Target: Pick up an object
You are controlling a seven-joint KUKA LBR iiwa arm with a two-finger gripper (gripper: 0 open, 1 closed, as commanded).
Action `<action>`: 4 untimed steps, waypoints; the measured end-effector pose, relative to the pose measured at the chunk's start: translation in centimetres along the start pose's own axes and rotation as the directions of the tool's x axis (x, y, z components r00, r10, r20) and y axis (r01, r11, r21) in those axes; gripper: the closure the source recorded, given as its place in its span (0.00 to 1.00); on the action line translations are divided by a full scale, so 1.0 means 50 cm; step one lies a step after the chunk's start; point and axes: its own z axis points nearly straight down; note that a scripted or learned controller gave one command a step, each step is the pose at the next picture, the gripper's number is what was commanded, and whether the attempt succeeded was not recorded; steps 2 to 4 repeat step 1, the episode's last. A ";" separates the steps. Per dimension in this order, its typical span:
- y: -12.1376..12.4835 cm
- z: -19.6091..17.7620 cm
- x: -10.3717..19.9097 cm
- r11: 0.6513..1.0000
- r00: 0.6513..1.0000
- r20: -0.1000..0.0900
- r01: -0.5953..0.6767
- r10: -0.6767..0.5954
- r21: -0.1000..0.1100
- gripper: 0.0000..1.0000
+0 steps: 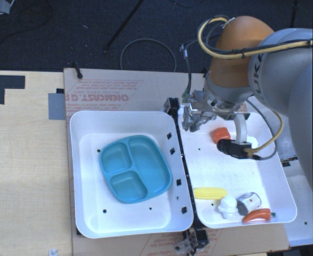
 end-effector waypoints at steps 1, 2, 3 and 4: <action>-0.023 0.027 0.103 1.000 1.000 0.000 0.001 -0.001 0.001 1.00; -0.023 0.027 0.103 1.000 1.000 0.000 0.001 -0.001 0.001 1.00; -0.023 0.027 0.103 1.000 1.000 0.000 0.001 -0.001 0.001 1.00; -0.023 0.027 0.103 1.000 1.000 0.000 0.001 -0.001 0.001 1.00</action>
